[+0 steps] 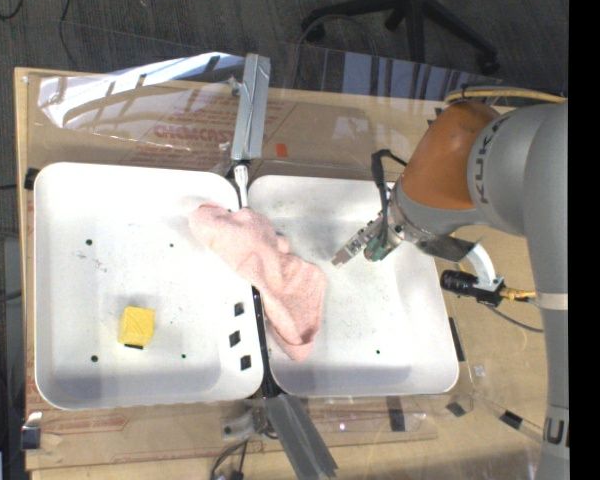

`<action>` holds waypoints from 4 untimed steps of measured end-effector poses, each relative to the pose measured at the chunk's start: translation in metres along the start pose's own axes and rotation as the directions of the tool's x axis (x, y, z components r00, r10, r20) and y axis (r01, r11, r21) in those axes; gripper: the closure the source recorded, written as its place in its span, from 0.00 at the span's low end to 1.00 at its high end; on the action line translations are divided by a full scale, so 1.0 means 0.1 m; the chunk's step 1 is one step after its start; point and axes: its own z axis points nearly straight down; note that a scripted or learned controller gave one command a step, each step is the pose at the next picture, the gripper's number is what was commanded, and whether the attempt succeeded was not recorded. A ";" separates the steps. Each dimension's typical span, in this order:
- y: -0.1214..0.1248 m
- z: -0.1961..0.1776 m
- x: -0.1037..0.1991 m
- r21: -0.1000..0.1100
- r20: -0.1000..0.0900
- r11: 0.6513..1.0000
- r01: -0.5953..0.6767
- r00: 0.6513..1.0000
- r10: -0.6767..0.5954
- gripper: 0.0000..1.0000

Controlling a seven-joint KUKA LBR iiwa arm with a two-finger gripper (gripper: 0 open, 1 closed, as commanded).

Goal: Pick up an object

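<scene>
A pink cloth (272, 273) lies draped over the divider between the two bins, most of it in the right bin (420, 358). A small yellow block (137, 326) sits in the left bin (70, 208), toward its front. My gripper (352, 249) hangs over the right bin, just right of the cloth's upper edge and apart from it. Nothing shows between its fingertips. The grey arm with its orange band (450, 163) reaches in from the right.
A clear plastic sheet (130, 88) and a metal bar (248, 108) lie behind the bins. A cable and black connector (470, 284) hang off the wrist at the right bin's right rim.
</scene>
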 end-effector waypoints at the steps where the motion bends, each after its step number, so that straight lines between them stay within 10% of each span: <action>1: -0.65 -1.28 0.41 -0.003 0.005 1.000 0.001 1.000 -0.001 1.00; 2: -0.42 -0.12 0.28 -0.001 0.002 0.845 0.535 0.845 -0.535 1.00; 3: -0.21 -1.17 0.11 0.000 0.007 0.854 0.520 0.854 -0.520 1.00; 4: -0.69 -0.13 0.45 0.000 0.002 0.601 0.799 0.601 -0.799 1.00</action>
